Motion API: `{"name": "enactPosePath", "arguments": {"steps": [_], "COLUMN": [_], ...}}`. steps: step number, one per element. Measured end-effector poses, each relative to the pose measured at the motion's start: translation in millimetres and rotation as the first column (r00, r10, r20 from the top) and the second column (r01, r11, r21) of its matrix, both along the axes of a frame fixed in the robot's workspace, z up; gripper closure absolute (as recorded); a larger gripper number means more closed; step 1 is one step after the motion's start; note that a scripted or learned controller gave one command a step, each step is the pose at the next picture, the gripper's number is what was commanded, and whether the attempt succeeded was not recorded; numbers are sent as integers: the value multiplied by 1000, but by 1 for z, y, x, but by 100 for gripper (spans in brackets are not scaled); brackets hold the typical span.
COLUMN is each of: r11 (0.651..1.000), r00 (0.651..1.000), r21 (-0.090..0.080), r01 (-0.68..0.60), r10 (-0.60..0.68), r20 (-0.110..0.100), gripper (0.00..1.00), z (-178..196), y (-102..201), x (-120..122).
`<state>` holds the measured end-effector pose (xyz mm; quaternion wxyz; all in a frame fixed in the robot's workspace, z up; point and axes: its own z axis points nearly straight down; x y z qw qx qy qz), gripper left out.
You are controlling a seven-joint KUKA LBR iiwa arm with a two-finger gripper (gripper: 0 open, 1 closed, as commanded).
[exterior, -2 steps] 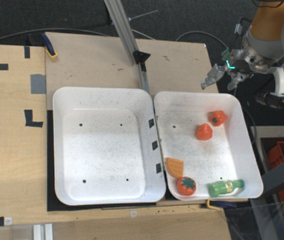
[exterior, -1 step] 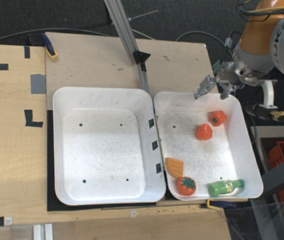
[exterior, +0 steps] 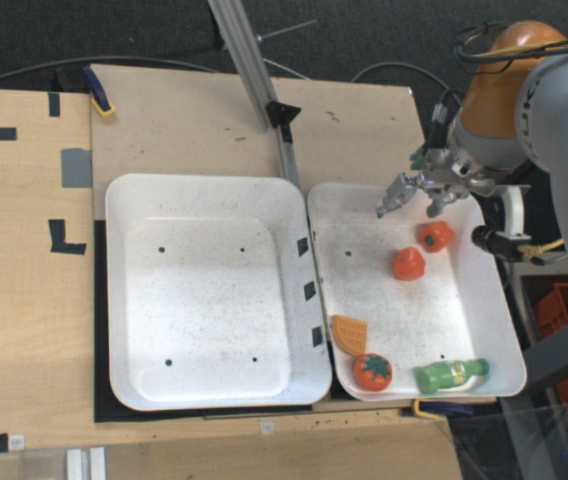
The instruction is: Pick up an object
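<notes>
Over the far end of the right bin [exterior: 484, 298], the gripper [exterior: 416, 200] hangs with its two fingers spread apart and nothing between them. Just below it lie two small red toys: one [exterior: 435, 235] sits right beneath the nearer finger, the other [exterior: 408, 263] a little further down toward the bin's middle. Along the near wall rest an orange wedge [exterior: 349, 333], a tomato [exterior: 372, 370] and a green bottle [exterior: 450, 374] on its side.

One fixed camera looks down aslant over both white bins [exterior: 309, 268].
</notes>
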<state>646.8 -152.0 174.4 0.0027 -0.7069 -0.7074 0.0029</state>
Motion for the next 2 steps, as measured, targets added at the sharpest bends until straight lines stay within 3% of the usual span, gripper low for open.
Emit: {"name": "enactPosePath", "arguments": {"steps": [1, 2], "r11": [1000, 1000], "r00": [1000, 1000], "r21": [0, -1], "r01": [-1, -2], "r10": [1, 2], "r20": [0, 6], "gripper": [0, 100], "z": [-63, -48], "y": [-3, -3], "x": [3, 5]}}
